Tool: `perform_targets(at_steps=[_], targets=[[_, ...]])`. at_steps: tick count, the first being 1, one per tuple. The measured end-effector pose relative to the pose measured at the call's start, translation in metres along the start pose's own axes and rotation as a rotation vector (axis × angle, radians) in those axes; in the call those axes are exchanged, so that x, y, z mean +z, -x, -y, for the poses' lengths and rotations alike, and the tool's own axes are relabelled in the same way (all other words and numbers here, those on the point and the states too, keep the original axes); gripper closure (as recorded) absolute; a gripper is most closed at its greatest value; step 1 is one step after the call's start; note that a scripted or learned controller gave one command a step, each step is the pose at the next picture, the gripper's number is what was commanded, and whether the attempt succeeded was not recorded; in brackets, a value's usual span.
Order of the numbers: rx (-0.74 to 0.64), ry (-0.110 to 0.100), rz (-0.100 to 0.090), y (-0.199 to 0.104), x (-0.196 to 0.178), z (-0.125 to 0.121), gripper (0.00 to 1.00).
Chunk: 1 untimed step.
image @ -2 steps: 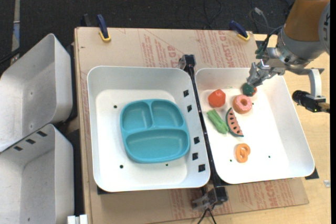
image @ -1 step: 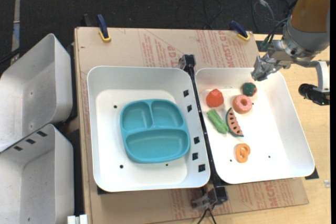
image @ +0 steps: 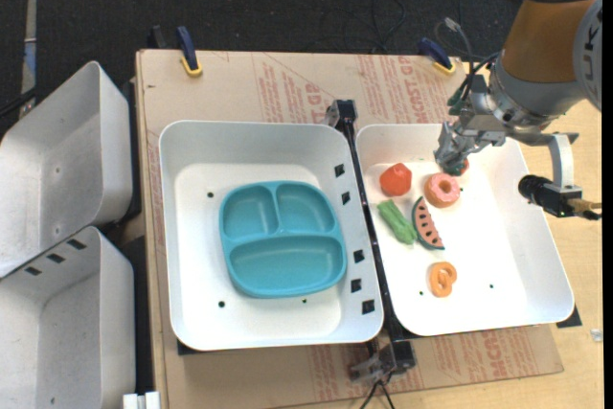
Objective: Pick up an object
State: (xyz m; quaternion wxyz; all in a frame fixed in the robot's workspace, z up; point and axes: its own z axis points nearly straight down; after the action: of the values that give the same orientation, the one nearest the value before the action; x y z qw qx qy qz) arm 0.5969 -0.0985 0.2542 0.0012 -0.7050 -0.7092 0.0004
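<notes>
In the right bin (image: 536,249) lie a red tomato-like ball (image: 396,178), a pink donut (image: 442,191), a green pea pod (image: 396,221), a watermelon slice (image: 427,224) and an orange pretzel (image: 442,279). My gripper (image: 452,158) hangs over the back of this bin, just above and behind the pink donut, right of the red ball. Nothing shows between its fingers.
The left bin (image: 182,206) holds a teal divided plate (image: 283,238). A black divider (image: 356,206) runs between the bins. Two spare white bins (image: 57,158) stand off the bench at the left. Clamps (image: 190,57) sit at the board's back edge.
</notes>
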Motion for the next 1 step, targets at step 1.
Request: perform_targets(at_steps=[1], targets=[[0.000,0.000,0.000,-0.0430,0.0117,0.0186,1.00]])
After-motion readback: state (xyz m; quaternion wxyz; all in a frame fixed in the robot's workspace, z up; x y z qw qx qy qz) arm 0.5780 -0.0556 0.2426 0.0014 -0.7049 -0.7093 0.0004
